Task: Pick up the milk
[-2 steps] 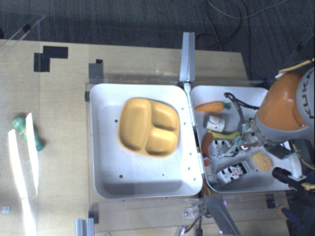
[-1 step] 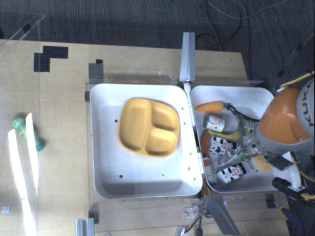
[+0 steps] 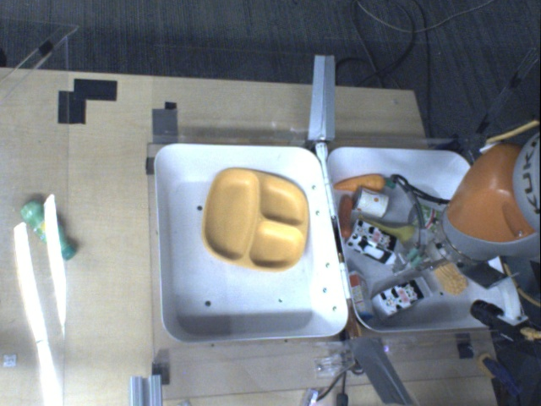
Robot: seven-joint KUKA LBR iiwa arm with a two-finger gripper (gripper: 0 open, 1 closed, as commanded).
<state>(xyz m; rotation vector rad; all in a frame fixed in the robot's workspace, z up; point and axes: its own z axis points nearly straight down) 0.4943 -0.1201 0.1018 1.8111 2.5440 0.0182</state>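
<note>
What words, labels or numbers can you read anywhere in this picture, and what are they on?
"KU": dark letters running down the arm's white casing at the right edge, cut off by the frame.
Black and white cartons and in the right bin: patterned print, too small and blurred to read.
Yellow divided tray in the left bin: no text.
Black tape marks on the bench: shapes, not writing.

robotics lab: wooden bench, twin white bins, loose cables
</note>
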